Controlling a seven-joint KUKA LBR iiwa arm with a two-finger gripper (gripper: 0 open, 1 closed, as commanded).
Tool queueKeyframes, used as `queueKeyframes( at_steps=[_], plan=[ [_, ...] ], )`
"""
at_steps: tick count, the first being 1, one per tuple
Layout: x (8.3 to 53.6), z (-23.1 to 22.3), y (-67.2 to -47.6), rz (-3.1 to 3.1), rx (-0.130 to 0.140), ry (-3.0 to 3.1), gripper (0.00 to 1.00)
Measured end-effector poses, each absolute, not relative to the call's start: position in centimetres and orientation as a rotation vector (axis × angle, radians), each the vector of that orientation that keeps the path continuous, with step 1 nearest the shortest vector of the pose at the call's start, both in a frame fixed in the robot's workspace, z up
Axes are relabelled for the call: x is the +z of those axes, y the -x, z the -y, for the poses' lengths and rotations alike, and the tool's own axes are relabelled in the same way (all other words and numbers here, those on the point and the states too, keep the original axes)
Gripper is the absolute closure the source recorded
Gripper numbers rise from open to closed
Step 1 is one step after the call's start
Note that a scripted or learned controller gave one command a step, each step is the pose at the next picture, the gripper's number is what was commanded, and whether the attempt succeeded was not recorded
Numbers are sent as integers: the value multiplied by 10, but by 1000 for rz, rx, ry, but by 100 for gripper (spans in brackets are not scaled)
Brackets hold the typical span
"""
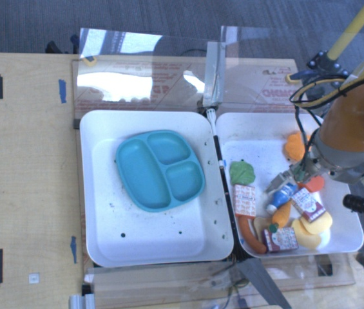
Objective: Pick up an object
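- Nearest me, along the bottom edge, I see the pale wooden bench [20, 192], with black corner marks and small blue tape tabs on its left part.
- On the bench sit two shallow white bins side by side. The left bin [104, 140] holds a blue divided plate [160, 170], tilted a little, with three compartments.
- The right bin [349, 234] holds a huddle of toy food toward its near right side: a brown sausage [251, 235] at the near edge, a small red-and-white carton [282, 239] beside it, a yellow piece [316, 227] to its right, a carrot-like orange piece [281, 213], and a printed packet [244, 200] lying upright along the divider.
- Just beyond the packet lies a green leafy piece [241, 171]; farther back, near the arm, is an orange fruit [294, 146].
- The gripper [301, 176] comes in from the right, low over the pile, close to a blue-and-white bottle [281, 194] and a red piece [315, 183]. I cannot tell whether the claw is open or closed, or gripping anything.
- Behind the bins stand clear plastic panels [143, 76] catching glare.
- Farthest back is grey-blue carpet floor [169, 5].
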State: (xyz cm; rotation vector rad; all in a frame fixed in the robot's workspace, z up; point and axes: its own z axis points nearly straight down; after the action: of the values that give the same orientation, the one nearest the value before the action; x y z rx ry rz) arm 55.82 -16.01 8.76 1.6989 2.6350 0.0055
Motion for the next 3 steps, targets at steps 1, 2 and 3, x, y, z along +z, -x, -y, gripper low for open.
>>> queueKeyframes(
  at_steps=[1, 2, 3],
  plan=[
    [88, 141, -502, -2483, 7, -1912, 0],
    [100, 141, -504, -2476, 12, -1910, 100],
    [187, 67, -494, -2609, 8, -1740, 100]
  ],
)
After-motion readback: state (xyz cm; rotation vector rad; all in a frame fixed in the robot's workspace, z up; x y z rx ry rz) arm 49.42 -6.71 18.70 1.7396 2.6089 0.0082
